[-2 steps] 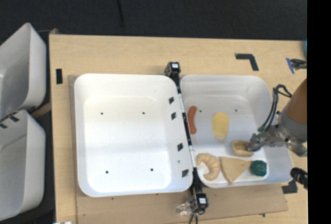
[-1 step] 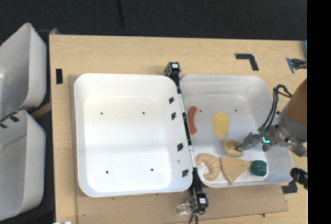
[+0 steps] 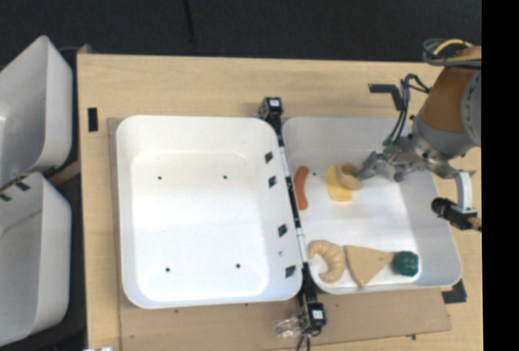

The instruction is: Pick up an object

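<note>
Over the right bin (image 3: 430, 203) we see the pincer (image 3: 362, 173) low beside the yellow piece (image 3: 340, 184), touching or nearly so; grip state we cannot tell. Nearby: orange sausage (image 3: 301, 186), croissant (image 3: 328, 258), tan wedge (image 3: 366, 263), green ball (image 3: 405, 263).

A light wooden bench (image 3: 186, 86) fills the middle of the frame, its top edge running across the upper third. Two shallow white bins lie directly on it, side by side and touching along a dark hinged seam (small black clips line it): the left bin (image 3: 130, 203) at centre left, the right bin (image 3: 426, 216) at centre right.
</note>
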Available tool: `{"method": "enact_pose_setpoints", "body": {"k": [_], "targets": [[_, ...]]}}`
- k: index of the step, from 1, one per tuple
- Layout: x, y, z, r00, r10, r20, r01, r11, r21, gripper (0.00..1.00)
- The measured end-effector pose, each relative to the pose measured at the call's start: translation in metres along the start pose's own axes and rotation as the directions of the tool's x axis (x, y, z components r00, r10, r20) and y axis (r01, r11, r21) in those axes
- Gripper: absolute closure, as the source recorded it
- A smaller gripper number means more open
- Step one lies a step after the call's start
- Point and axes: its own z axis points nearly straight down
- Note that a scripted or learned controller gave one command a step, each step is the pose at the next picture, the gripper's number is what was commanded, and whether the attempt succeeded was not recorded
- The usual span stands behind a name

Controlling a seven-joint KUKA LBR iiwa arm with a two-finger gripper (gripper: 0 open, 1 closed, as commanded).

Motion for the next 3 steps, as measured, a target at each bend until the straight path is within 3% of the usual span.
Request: {"method": "enact_pose_setpoints", "body": {"k": [1,2,3], "targets": [[0.055,0.054,-0.083,1.0,0.002,-0.003,-0.002,1.0,0.004,0.0],[0.102,0.081,-0.111,1.0,0.004,-0.005,-0.004,1.0,0.009,0.0],[0.089,0.029,-0.222,1.0,0.009,-0.003,-0.009,1.0,0.004,0.0]]}}
